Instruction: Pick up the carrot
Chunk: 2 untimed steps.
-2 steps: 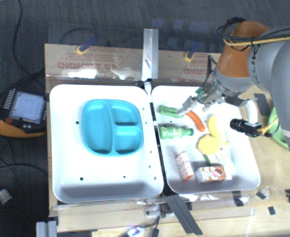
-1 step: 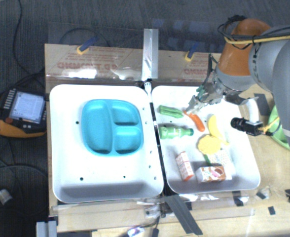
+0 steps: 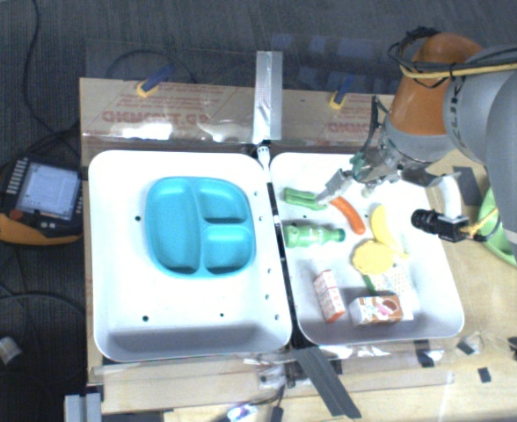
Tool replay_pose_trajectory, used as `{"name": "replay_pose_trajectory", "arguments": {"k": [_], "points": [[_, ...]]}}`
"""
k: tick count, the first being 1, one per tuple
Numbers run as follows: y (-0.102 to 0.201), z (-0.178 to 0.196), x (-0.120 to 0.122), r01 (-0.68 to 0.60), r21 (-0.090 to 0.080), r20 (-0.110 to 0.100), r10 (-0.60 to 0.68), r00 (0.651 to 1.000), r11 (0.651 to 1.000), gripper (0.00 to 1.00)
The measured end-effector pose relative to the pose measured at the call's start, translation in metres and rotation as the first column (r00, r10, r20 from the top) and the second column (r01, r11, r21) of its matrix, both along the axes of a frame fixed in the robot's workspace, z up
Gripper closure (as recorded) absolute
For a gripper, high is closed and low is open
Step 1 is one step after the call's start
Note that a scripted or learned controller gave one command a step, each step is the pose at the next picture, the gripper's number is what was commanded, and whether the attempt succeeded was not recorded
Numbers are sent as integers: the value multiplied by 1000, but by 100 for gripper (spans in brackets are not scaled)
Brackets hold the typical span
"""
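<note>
The carrot [image 3: 350, 214] is a small orange stick lying at a slant in the back half of the right bin [image 3: 434, 319]. My gripper [image 3: 350, 185] hangs just behind and above the carrot's upper end, reaching in from the right. Its fingers [image 3: 332, 188] are spread open and nothing is between them. The carrot lies free on the bin floor, between a green vegetable [image 3: 299, 198] and a banana [image 3: 380, 223].
A green bottle [image 3: 312, 234] lies left of the carrot. A yellow round piece [image 3: 373, 256], a white speckled item [image 3: 396, 280] and two small cartons [image 3: 330, 294] [image 3: 377, 309] sit nearer the front. The left bin [image 3: 118, 323] holds a blue divided plate [image 3: 201, 224].
</note>
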State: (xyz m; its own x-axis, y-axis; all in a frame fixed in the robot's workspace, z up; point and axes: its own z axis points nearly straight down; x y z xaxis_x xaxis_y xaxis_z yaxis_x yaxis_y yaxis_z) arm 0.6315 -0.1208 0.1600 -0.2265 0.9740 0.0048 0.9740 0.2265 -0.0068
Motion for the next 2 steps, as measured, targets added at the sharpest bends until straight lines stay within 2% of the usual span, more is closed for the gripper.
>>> {"name": "replay_pose_trajectory", "arguments": {"k": [1,2], "points": [[-12,-8,37,-94,-7,4,94,996,996,0],[44,122,38,-310,-6,6,310,951,951,0]]}}
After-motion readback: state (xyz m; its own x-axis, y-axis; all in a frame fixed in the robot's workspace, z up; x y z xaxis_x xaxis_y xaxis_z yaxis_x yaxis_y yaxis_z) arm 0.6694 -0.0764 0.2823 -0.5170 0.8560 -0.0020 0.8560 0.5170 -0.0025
